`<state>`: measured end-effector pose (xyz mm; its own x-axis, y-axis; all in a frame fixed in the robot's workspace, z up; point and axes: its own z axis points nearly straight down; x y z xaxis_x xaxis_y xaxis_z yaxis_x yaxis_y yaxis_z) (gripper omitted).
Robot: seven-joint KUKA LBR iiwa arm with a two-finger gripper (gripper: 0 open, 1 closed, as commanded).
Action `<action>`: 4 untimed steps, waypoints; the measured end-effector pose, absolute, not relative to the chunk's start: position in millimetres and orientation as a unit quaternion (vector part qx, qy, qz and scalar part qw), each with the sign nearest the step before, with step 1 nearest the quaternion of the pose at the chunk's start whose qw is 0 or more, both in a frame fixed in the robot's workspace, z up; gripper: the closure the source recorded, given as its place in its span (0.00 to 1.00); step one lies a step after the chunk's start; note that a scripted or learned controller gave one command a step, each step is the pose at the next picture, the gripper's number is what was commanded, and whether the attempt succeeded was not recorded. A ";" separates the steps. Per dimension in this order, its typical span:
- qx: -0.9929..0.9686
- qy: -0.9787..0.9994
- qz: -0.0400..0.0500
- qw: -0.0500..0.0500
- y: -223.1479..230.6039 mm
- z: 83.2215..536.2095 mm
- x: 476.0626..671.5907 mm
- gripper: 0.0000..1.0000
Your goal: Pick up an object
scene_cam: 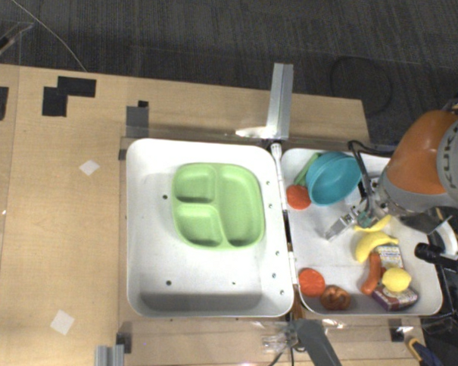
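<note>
While the gripper [341, 227] sits low in the right bin [320, 254], the banana [372, 241] lies just right of it, long axis roughly left-right, touching the sausage [373, 272]. Can't tell whether the fingers are spread or clenched.

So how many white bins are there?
2: the left bin holds a green divided tray; the right bin holds the toy food and a blue bowl.
</note>
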<state>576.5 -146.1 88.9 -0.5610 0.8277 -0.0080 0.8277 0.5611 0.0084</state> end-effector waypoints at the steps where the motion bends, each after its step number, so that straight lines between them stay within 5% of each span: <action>1: 0.476 0.879 0.002 0.006 -115.0 89.8 547.9 0.00; 2: 0.503 0.864 0.003 0.007 -136.4 89.9 524.1 0.00; 3: 0.426 0.905 0.001 0.005 -151.2 87.9 656.2 0.00; 4: 0.465 0.885 0.001 0.004 -131.6 87.8 619.7 0.00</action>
